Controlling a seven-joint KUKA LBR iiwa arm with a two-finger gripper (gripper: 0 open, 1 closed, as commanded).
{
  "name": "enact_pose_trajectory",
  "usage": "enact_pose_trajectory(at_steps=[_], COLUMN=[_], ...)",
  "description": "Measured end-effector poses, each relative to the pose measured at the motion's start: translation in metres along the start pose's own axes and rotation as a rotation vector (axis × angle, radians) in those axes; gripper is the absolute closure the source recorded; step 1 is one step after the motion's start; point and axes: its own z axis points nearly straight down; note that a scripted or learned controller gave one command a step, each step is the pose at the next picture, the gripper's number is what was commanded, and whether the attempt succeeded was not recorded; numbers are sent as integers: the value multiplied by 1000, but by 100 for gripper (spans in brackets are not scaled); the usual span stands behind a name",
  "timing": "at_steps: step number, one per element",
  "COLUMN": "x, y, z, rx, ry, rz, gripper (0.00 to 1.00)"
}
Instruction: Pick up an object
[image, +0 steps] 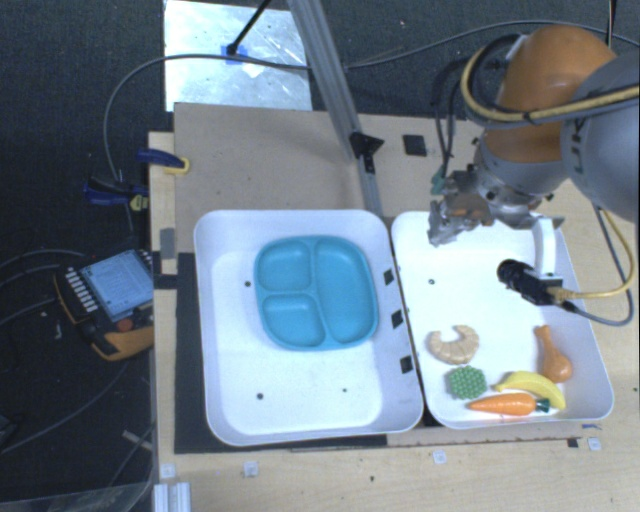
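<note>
My gripper (447, 226) hangs over the far left part of the right bin (470, 290), with nothing seen between its fingers. In the near part of that bin lie a tan croissant (454, 345), a green broccoli piece (466, 381), an orange carrot (503, 405), a yellow banana (535, 384) and a brown chicken drumstick (552, 355). All of them sit well below the gripper in the view, apart from it.
A blue divided plate (315, 292) lies in the left bin (230, 330). A grey pole (335, 75) slants across the back of the bench. Clamps and a small device (110, 290) sit off the bench at the left.
</note>
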Motion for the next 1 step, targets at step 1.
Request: enact_pose_trajectory(at_steps=[1], x=[50], y=[-16], z=[8], rx=[1], ry=[0], rz=[0], gripper=[100])
